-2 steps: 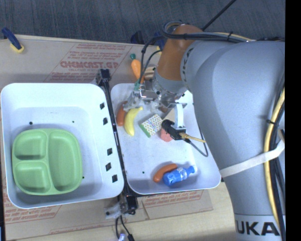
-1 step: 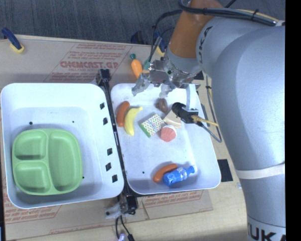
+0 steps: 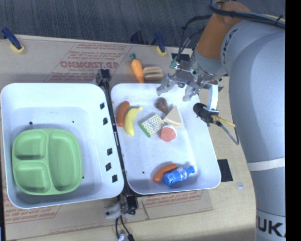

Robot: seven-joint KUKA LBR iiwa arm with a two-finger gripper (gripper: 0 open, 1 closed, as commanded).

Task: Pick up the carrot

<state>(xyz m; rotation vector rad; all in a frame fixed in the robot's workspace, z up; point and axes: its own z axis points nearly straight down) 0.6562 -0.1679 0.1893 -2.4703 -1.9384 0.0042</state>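
Here, in the camera view, the hand [image 3: 179,88] hangs with fingers spread and nothing between them over the right bin [image 3: 205,154]. The carrot [image 3: 136,70] lies on the tabletop beyond the bin's rim, off the hand's side, touching a bread roll [image 3: 153,74]. A descent risks nudging the roll or clipping the rim.

Two bins side by side on bench: left bin [image 3: 10,97] holding divided plate [image 3: 46,160]; right bin [image 3: 203,149] holding banana [image 3: 131,119], bottle [image 3: 179,175]. Carrot [image 3: 137,70] outside, behind right bin, beside bun [image 3: 152,74]. Gripper [image 3: 176,88] above right bin's far edge.
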